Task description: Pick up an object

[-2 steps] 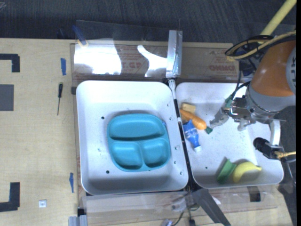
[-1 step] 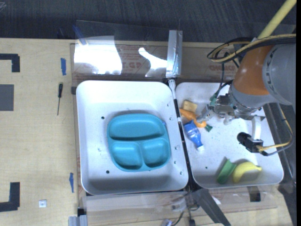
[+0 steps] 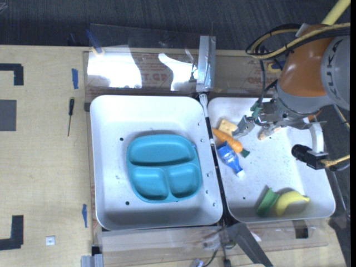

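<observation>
From my remote station I watch the gripper point(image 3: 257, 128), fingers spread and holding nothing, hover in the right bin point(image 3: 311, 174) just beside the toy carrot point(image 3: 229, 140), with the blue tube point(image 3: 230, 159) below it

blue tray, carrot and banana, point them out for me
blue tray point(image 3: 162, 167), camera view, on the bar between its compartments, left bin
carrot point(image 3: 228, 139), camera view, middle of its orange body, right bin
banana point(image 3: 290, 201), camera view, middle of its yellow curve, right bin
</observation>
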You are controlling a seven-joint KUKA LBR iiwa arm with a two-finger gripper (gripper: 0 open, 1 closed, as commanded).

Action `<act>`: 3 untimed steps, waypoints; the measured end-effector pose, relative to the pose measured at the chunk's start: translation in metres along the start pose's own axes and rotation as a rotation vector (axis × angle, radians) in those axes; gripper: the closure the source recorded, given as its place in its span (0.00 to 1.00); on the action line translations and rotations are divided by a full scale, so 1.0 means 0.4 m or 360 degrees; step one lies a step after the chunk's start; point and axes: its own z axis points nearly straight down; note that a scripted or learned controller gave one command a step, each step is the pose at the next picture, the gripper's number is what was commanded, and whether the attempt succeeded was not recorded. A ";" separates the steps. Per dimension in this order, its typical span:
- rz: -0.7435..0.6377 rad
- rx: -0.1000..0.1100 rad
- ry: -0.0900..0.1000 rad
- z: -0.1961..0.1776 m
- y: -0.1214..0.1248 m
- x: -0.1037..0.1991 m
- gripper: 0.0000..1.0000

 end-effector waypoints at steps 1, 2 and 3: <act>-0.0054 0.0009 0.0001 0.233 -0.047 -0.064 0.00; -0.0241 -0.0006 -0.0004 0.246 0.112 -0.091 0.00; -0.0071 0.0000 -0.0001 0.134 0.201 -0.082 0.00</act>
